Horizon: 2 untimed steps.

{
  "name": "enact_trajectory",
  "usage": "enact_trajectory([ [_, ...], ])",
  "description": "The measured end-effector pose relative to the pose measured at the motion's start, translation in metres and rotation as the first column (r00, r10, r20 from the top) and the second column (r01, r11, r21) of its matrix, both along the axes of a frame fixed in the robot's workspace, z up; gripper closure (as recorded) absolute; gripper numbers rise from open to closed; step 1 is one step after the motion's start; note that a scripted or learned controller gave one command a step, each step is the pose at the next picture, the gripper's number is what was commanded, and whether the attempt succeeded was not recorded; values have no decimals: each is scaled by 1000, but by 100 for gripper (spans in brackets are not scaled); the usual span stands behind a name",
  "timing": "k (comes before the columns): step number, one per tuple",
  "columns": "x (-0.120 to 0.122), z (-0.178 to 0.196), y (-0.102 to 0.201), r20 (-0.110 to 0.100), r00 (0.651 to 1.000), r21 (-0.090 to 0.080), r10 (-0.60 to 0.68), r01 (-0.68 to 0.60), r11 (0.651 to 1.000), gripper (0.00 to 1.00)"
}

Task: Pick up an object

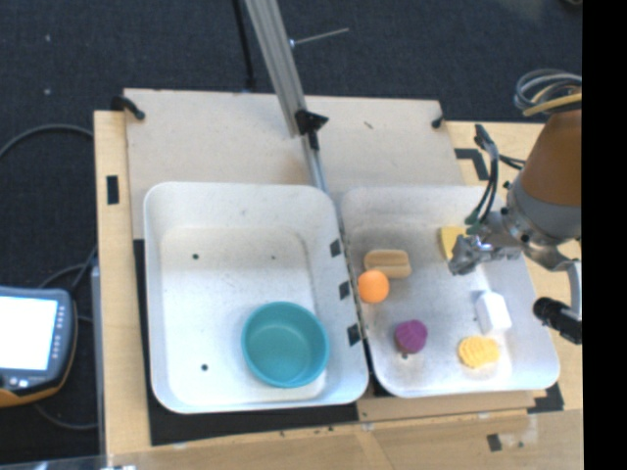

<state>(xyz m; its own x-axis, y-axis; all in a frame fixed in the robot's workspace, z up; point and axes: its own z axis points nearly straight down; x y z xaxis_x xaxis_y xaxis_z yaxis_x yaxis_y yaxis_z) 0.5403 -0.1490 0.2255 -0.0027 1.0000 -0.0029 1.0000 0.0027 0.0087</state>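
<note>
step: approach, nothing lifted | gripper point(468, 255): over right bin point(431, 385), grip state cannot be told | nearest: yellow block point(450, 242), just beside it | next: judged, centre over block, descend

The grey arm with the orange band above its wrist point(554, 179) comes in from three o'clock, its bulky wrist tilted toward nine o'clock and downward. At its tip the small metal two-finger hand point(465, 256) hangs low, pointing toward eight o'clock. Dark cables loop along the arm's twelve o'clock side, near the wrist.
</note>
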Motion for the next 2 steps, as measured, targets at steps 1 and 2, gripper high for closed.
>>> enact_trajectory([
  [1,9,60,-6,0,1000,0,0,0,1000,100],
  [2,4,60,53,-6,1000,3,5,-5,1000,100],
])
